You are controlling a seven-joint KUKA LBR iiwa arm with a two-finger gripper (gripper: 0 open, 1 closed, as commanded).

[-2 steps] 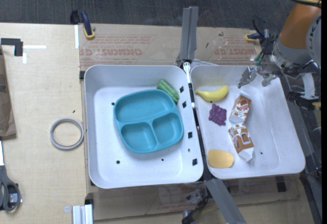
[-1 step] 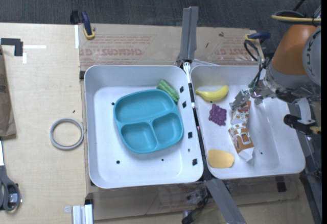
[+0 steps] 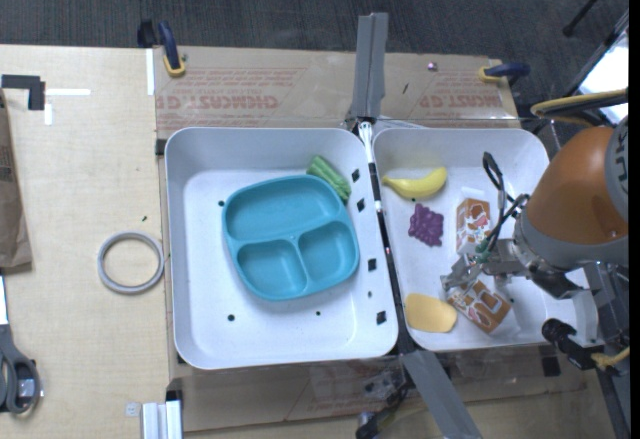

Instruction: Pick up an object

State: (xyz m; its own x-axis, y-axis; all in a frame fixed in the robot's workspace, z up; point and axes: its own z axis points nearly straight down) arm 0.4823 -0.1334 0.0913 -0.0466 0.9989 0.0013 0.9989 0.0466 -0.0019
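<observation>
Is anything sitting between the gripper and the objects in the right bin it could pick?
Nothing visible blocks it. The gripper is down in the right bin, right at the orange-and-white snack packet, with the yellow chip beside it. The grapes and banana lie farther back, uncovered.

Left bin [image 3: 190,257]: blue tray [image 3: 290,249], green item [image 3: 329,175].
Right bin [image 3: 520,142]: banana [image 3: 416,183], grapes [image 3: 426,224], yellow piece [image 3: 431,313], two packets [image 3: 474,223].
Gripper [image 3: 468,275]: low over nearer packet [image 3: 484,305].
</observation>
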